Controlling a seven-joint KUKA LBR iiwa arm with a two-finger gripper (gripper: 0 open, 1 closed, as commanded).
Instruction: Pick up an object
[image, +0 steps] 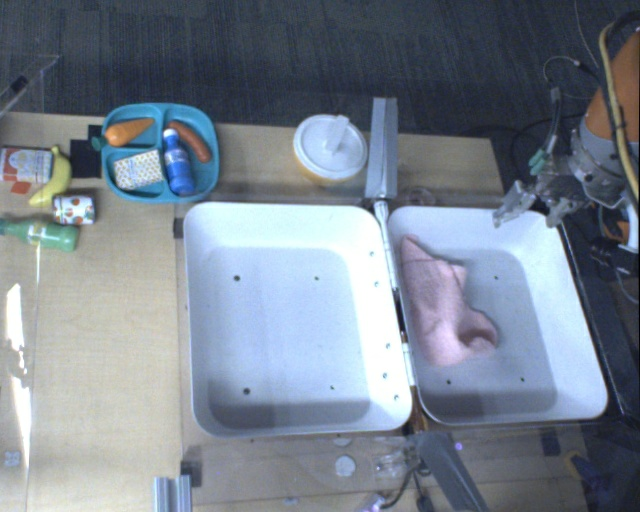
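Note:
A pink cloth (440, 302) lies crumpled in the left half of the right bin (560, 300), stretching from near the bin's back wall toward its middle. My gripper (530, 203) hangs over the back right corner of that bin, well to the right of the cloth and apart from it. Its fingers look spread, with nothing between them. The orange-banded arm reaches in from the right edge.
The left bin (200, 330) sits beside the right one, with a metal divider (384, 150) behind their seam. Behind the bins stand a yellow lidded cup (330, 148) and a blue tray (160, 152) of toy food. Small toys (45, 195) lie at far left.

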